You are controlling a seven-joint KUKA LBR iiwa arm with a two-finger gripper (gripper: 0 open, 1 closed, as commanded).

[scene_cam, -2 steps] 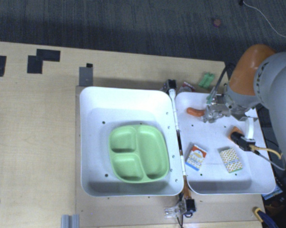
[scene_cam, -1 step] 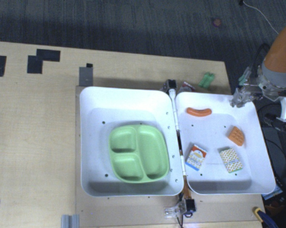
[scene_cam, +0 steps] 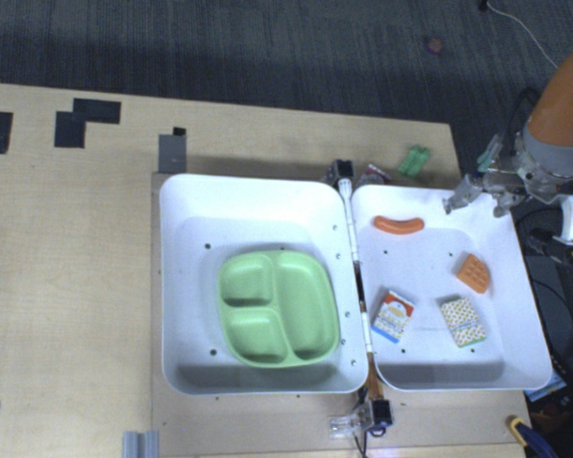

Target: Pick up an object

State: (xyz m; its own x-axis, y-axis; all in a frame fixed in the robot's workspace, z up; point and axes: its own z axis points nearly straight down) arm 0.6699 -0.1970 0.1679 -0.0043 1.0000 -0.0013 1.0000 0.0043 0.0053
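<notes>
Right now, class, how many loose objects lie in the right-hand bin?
4. The hot dog lies near the far edge, the orange cracker toward the right, the blue-and-white box near the front left, and the patterned packet beside it. None seem hidden.

glossy green plastic tray, pale wooden bench

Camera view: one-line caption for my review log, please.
Gripper open above the right bin's far rim; hot dog, cracker and two small boxes inside.
</notes>
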